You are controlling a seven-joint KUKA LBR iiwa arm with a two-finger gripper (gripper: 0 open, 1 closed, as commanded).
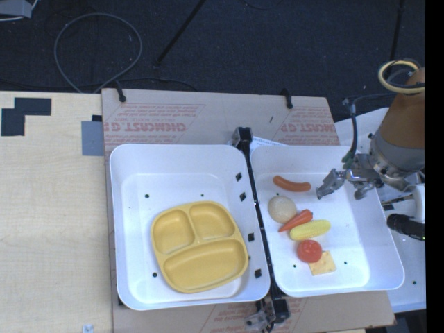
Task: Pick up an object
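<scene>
1. Bins: we see two shallow white bins side by side on a cardboard sheet (pixel 208 116) that carries reversed red lettering. The left bin (pixel 132 186) and the right bin (pixel 374 269) meet at a dark divider strip (pixel 255 214) fitted with black clips.

2. Left bin contents: we find one yellow divided plate (pixel 199 245) with three compartments. It lies toward the 5 o'clock part of the bin floor, its lower edge close to the front wall.

3. Right bin contents: we count six toy food items grouped left of the bin centre.
   - An orange-red sausage (pixel 292 184) lies at 12 o'clock of the group, apart from the rest.
   - A pale round onion (pixel 282 208) sits below it, at 9 o'clock of the group.
   - A carrot (pixel 297 220) lies tilted, touching the onion at its 4 o'clock side.
   - A yellow oblong piece (pixel 310 229) lies just beside the carrot, at its 4 o'clock.
   - A red tomato (pixel 309 250) sits at 6 o'clock of the yellow piece.
   - A yellow cheese wedge (pixel 322 263) touches the tomato at its 4 o'clock.

4. End effector: the gripper (pixel 345 184) hangs over the 2 o'clock part of the right bin, well apart from the food. We see its two fingers spread wide, with nothing between them.

5. Arm: the orange band (pixel 406 116) stands above the wrist at 3 o'clock of the view.
</scene>
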